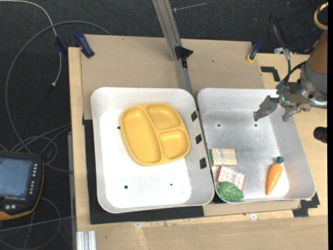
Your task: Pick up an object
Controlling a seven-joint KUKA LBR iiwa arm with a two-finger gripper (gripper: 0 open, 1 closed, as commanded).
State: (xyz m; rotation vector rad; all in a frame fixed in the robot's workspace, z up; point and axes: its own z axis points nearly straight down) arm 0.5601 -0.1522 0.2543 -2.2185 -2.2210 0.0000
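Note:
In the right bin lie an orange carrot with a green top at the front right, a green leafy vegetable at the front edge, a red and white packet just behind it, and a small tan checkered packet. My gripper hangs over the bin's back right part, well behind the carrot. Its two fingers are spread apart, open, with nothing between them.
A yellow three-compartment plate rests in the left bin. A slanted metal pole rises from between the bins at the back. Blue clamps grip the bench corners. Cables and a tablet lie on the floor at left.

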